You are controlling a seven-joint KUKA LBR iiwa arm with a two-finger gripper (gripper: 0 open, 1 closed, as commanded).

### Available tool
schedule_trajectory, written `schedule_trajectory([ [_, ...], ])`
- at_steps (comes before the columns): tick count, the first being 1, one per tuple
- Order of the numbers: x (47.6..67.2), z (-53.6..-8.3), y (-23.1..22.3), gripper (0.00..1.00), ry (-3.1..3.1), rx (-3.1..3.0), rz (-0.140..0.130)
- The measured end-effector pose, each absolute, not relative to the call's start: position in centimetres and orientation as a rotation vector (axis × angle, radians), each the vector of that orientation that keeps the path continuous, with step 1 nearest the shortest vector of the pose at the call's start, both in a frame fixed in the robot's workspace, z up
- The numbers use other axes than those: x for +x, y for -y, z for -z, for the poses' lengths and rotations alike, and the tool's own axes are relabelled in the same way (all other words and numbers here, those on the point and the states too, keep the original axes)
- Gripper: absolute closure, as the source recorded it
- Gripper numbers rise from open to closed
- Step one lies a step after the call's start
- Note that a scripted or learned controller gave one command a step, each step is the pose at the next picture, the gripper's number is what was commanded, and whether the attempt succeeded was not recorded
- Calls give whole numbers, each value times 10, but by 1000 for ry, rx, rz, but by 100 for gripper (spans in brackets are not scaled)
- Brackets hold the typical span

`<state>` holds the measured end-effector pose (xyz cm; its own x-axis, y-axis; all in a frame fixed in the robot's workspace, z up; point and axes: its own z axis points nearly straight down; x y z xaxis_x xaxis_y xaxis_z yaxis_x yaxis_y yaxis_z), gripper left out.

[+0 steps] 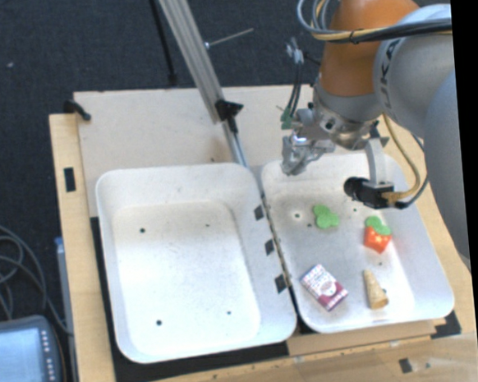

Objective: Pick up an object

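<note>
Tool (296, 160) poised above far left corner of right bin (420, 295); jaw state cannot be told. Nothing seen between fingers. In that bin: green piece (326, 217), red piece (378, 236), pink carton (323, 286), tan cone (375, 289).

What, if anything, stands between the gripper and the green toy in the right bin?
Nothing visible does. The gripper hangs over the far end of the right bin, and the green toy lies just nearer the camera on bare bin floor. The red toy, pink carton and tan piece lie farther off.
</note>
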<state>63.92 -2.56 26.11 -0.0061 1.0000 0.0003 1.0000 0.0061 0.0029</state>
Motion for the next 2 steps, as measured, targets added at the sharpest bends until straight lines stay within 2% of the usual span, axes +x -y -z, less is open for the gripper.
schedule_trajectory([
  [1,652,-245,-23,100,-2226,2214,-1],
  [2,677,-233,-69,100,-2226,2214,-2],
])
